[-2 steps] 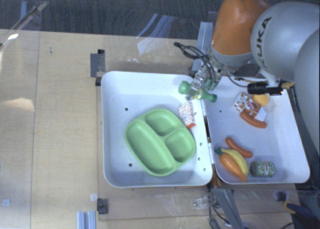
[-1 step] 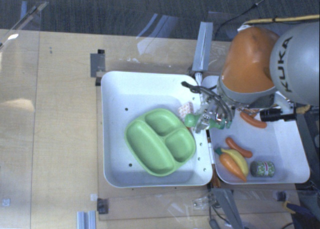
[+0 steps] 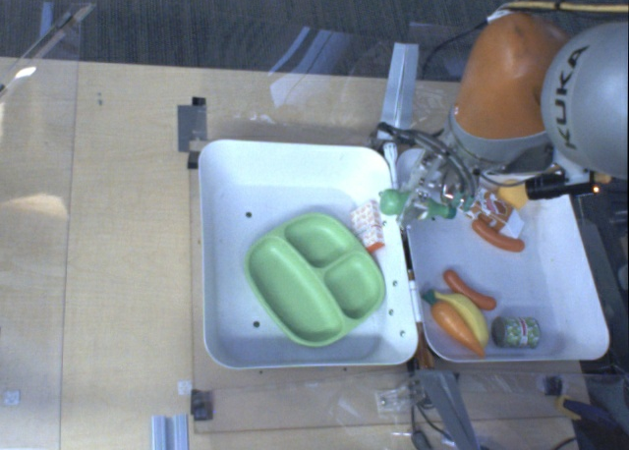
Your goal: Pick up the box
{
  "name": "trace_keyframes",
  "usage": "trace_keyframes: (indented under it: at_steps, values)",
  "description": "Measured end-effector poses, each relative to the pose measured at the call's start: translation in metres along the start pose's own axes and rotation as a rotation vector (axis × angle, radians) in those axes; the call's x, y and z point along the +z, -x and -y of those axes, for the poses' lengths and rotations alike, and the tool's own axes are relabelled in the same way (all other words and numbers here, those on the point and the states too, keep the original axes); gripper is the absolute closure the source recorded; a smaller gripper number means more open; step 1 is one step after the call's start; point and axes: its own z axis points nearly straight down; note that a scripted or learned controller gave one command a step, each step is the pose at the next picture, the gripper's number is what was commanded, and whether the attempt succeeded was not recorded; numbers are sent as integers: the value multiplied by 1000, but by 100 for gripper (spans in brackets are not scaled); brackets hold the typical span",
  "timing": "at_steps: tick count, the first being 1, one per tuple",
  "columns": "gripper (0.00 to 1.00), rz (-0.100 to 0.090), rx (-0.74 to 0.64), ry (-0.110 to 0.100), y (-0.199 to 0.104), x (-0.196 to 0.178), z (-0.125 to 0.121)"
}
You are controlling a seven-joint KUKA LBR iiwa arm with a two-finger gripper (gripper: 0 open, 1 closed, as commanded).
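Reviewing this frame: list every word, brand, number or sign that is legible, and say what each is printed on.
"KUKA": dark letters running down the grey arm housing at the right edge, read sideways.
Small box by the green divided plate: red and white print, too small to read.
Packet with orange and white print in the right bin: blurred, unreadable.
Small can: label pattern visible, no legible text.

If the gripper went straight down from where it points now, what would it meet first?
Probably the wall between the two bins, near the small box in the left bin. The gripper hangs roughly above that edge; depth is unclear from this slant.
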Motion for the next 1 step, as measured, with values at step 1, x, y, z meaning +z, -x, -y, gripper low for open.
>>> trace_keyframes:
  at_steps: [1]
  values:
    - [100, 2, 130, 1, 46, -32, -8]
